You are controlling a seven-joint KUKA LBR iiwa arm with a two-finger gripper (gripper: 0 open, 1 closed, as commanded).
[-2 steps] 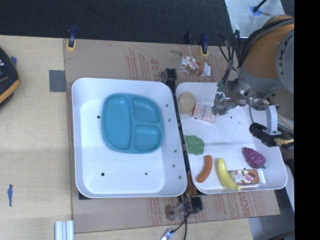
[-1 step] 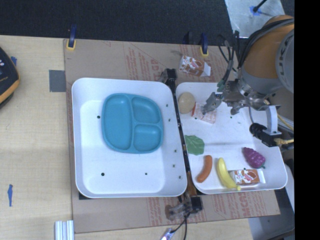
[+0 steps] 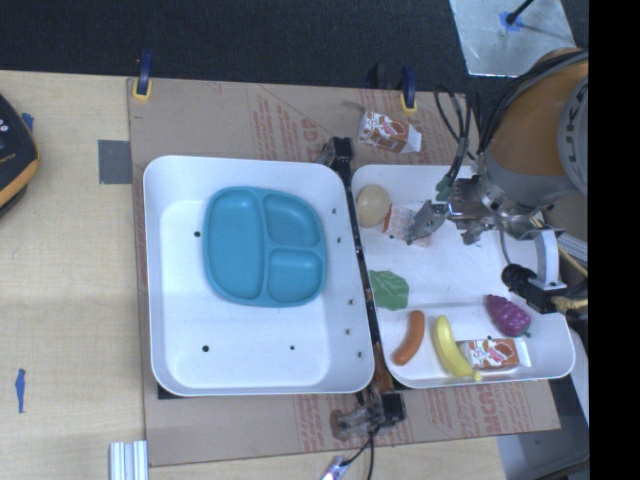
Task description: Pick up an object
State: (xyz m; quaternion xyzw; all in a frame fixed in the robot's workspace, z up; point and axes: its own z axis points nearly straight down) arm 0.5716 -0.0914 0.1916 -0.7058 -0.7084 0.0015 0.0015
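At the far left edge of the frame, a black and orange device (image 3: 12, 158) sits on the tabletop (image 3: 60, 268), with a grey tape patch (image 3: 114, 161) just to its right. A brown cardboard sheet (image 3: 250, 113) lies under both bins. The left bin (image 3: 170, 348) fills the centre-left of the frame and holds a blue divided plate (image 3: 265, 246) in its upper half. The right bin (image 3: 440, 278) touches it along the middle seam. In the right bin's upper left corner rests a pale round fruit (image 3: 373, 206). Below it, near the seam, lies a green leafy piece (image 3: 389, 290). Along the bin's lower edge sit an orange-red sausage (image 3: 408, 337), a yellow banana (image 3: 447, 348) just beside it, and a small printed carton (image 3: 492, 353) touching the banana's lower end. A purple grape bunch (image 3: 509, 315) lies above the carton toward the right. Outside the bin, above its upper edge, a second printed packet (image 3: 389, 132) lies on the cardboard. The end effector (image 3: 428, 222) hangs over the bin's upper middle, to the right of the pale fruit and apart from it; whether it is released or clenched cannot be told. The grey and orange arm (image 3: 535, 128) enters from the upper right.
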